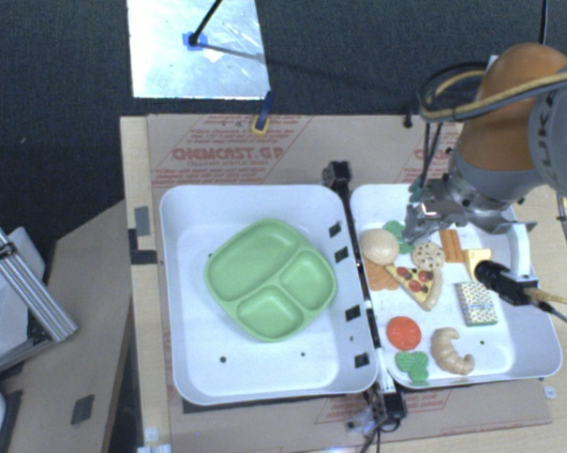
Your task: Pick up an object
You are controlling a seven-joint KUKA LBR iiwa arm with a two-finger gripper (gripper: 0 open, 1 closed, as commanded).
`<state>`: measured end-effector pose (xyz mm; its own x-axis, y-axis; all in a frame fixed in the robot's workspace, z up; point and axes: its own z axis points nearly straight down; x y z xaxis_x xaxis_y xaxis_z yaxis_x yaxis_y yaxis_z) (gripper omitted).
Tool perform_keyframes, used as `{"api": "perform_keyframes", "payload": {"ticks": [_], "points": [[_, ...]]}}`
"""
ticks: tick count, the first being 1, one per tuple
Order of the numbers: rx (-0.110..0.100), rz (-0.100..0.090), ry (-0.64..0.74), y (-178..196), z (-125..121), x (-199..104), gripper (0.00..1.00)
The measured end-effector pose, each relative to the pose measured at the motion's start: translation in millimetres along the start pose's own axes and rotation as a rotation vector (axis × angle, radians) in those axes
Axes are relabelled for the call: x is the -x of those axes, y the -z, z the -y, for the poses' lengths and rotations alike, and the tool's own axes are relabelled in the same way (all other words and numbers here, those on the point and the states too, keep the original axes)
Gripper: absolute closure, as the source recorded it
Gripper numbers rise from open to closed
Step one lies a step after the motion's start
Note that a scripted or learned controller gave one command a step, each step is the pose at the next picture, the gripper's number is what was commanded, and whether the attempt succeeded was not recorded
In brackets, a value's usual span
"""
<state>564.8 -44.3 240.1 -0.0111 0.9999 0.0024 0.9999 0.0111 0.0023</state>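
Observation:
The right bin (533, 355) holds several toy foods. They include a pale bun (379, 246), a speckled cookie (427, 255), a pizza slice (419, 283), a red tomato (404, 333), a croissant (452, 351), a green leafy piece (412, 365), a patterned block (476, 304) and a yellow cheese wedge (477, 257). My gripper (422, 222) hangs low over the bin's far part, just right of the bun and above the cookie. The wrist hides its tips, and nothing is visibly held.
The left bin (191, 366) carries a green divided plate (270, 280). A black clip-lined divider (356, 274) separates the bins. A black fitting with a cable (500, 282) sits over the right bin near the block. The arm's bulk (509, 117) looms over the far right corner.

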Motion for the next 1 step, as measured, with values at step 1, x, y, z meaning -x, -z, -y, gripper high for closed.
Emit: {"api": "perform_keyframes", "payload": {"ticks": [1], "points": [[-0.002,0.001,-0.002,-12.4,-0.8,-44.8,1.00]]}}
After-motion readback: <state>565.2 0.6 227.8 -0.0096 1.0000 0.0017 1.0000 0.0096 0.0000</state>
